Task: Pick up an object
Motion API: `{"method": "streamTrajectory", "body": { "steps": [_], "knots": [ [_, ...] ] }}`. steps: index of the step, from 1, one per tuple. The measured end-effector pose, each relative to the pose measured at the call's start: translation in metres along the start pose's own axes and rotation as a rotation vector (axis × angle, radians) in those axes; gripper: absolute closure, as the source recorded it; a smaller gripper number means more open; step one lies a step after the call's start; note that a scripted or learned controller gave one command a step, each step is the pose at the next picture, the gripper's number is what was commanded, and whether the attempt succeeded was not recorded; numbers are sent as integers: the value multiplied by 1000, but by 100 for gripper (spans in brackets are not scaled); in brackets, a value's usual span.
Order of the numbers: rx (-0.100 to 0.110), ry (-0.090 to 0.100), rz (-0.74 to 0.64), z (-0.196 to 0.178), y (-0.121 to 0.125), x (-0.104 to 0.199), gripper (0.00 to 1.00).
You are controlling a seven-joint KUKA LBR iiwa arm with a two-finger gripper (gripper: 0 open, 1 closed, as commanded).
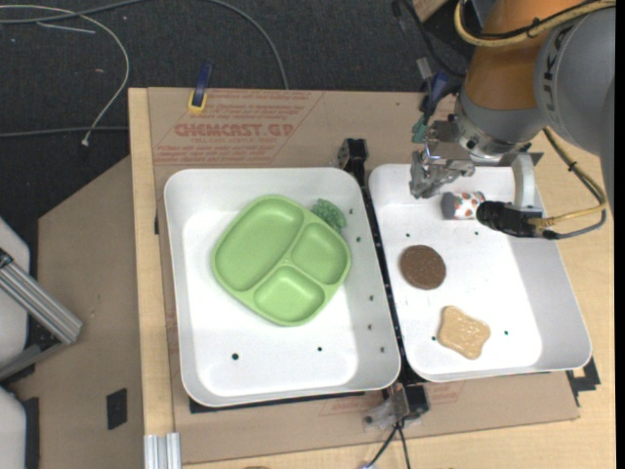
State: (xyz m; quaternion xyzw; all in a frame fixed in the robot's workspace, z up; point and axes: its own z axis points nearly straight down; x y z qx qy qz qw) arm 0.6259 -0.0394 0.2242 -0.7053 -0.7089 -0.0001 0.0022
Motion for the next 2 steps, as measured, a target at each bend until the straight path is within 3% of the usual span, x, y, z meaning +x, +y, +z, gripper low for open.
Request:
{"method": "streamTrajectory", "body": {
  "steps": [2],
  "knots": [
    [0,1,-2,1,-39,107,100]
  ]
}}
